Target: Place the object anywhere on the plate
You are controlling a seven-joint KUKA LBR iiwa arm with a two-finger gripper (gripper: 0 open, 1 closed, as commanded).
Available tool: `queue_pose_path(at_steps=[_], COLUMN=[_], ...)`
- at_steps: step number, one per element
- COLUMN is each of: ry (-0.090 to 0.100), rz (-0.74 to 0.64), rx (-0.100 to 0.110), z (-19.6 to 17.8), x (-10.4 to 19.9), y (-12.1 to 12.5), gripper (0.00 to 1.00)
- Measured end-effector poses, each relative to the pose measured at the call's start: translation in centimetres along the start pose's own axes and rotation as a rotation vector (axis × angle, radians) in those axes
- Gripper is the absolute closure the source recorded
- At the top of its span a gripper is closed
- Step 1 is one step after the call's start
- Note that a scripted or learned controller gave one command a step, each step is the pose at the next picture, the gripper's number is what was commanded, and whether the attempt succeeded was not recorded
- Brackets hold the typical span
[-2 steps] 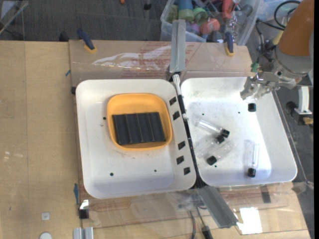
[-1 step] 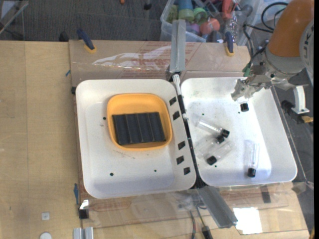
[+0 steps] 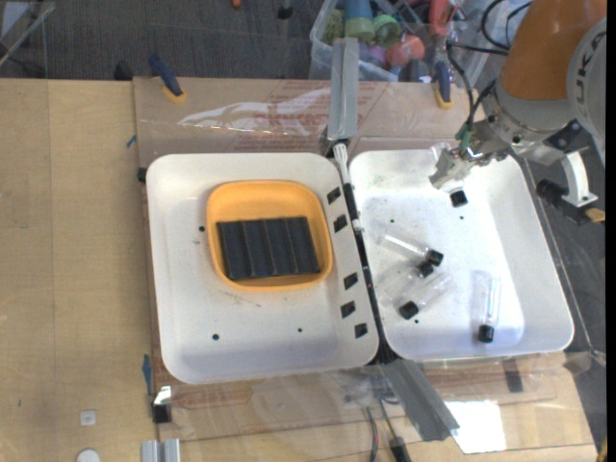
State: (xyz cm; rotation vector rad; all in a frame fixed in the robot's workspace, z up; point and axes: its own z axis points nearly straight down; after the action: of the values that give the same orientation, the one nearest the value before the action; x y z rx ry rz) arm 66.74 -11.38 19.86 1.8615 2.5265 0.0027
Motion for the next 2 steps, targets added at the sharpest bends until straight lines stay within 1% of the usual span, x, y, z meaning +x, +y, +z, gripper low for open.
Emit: queue_pose_path(at_steps=[1, 2], ry=[-0.001, -0.001], rz=[-0.103, -0.238], rx=[-0.001, -0.002], z=[-3.4, -7.8], x=[1.3, 1.7], y=[0.4, 0.6], gripper=[1.0, 1.0])
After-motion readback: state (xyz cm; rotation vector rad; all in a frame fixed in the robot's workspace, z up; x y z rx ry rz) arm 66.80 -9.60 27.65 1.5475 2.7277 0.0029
